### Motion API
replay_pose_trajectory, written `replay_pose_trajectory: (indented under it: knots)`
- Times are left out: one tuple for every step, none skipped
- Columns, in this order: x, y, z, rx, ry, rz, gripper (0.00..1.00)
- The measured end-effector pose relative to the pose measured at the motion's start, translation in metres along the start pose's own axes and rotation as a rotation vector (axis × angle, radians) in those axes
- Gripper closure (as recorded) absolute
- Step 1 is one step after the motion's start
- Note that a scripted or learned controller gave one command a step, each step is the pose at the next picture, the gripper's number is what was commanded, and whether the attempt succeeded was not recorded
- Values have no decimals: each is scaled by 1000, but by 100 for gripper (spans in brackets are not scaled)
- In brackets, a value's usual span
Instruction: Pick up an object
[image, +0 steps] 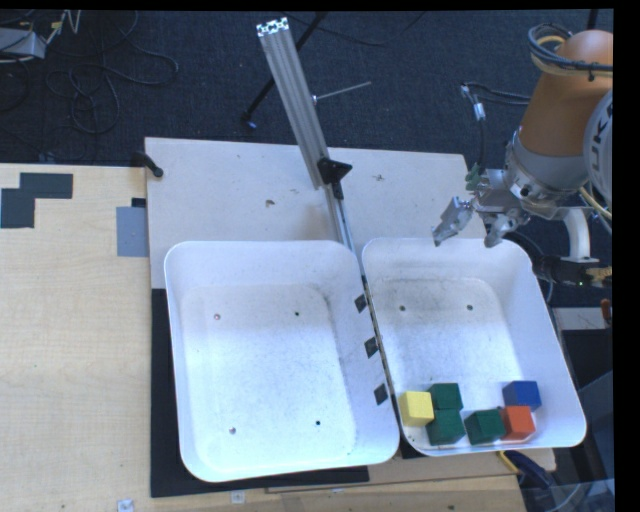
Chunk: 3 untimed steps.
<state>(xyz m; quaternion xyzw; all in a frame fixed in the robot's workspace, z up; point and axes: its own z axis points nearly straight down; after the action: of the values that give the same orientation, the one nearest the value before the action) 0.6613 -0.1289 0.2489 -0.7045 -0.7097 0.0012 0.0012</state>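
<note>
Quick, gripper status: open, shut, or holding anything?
Gripper: open, nothing between its fingers, above the far edge of the right bin.

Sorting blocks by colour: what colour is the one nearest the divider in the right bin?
Yellow block, clearest in the camera view.

White bins (270, 262) hold yellow (416, 406), green (446, 395), blue (522, 393) and orange cubes (518, 420); the arm's band (560, 100) is orange.

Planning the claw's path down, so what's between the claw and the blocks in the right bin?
In the camera view, bare white bin floor lies between the claw and the blocks clustered at the right bin's near edge.
</note>
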Motion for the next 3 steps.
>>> replay_pose_trajectory:
  knots:
    - [14, -3, 50, 4, 2, 5, 0]
    - [23, -6, 139, 7, 2, 3, 0]
    - [20, -4, 124, 0, 0, 8, 100]
